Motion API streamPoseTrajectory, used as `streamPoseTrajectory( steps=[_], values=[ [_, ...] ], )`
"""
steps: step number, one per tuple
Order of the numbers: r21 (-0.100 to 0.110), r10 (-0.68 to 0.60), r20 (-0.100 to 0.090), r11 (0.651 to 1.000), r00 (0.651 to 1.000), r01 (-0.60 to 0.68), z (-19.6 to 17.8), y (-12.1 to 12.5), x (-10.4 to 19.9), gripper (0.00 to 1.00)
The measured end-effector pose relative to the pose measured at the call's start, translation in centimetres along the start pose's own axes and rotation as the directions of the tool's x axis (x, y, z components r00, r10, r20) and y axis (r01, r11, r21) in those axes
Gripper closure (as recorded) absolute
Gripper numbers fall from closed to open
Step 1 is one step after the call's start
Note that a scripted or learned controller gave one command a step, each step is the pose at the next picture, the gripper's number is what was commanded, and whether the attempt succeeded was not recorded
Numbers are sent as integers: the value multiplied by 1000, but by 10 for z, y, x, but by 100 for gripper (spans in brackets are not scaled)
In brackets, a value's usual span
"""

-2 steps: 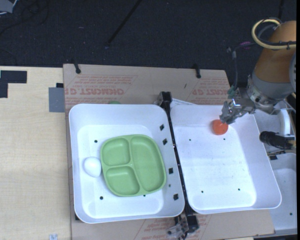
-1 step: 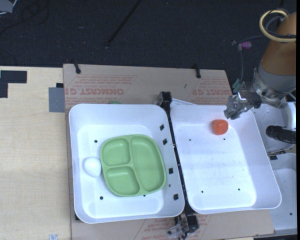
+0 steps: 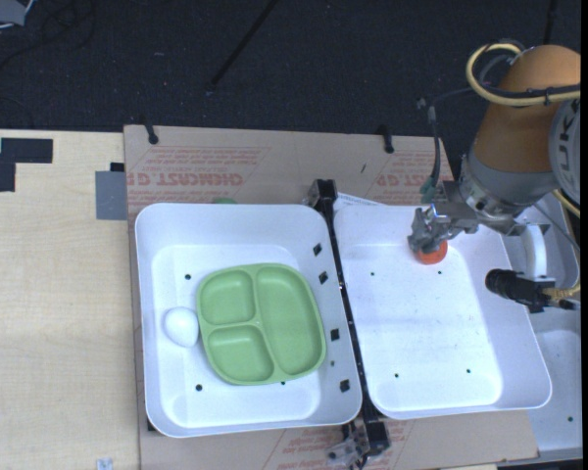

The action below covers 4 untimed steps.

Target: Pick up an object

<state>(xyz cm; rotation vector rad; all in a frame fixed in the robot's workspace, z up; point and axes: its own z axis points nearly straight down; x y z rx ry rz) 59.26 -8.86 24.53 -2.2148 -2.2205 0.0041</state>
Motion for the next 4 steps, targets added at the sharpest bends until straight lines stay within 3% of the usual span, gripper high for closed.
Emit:
streamPoseTrajectory(
  steps=[1, 3, 4],
  values=[
    [-1, -1, 0, 1000, 1000, 1, 7, -7, 50, 100],
    [1, -1, 1, 1000, 1000, 1, 16, -55, 143, 100],
    [0, -1, 1, 1000, 1000, 1, 28, -66, 193, 100]
  ],
)
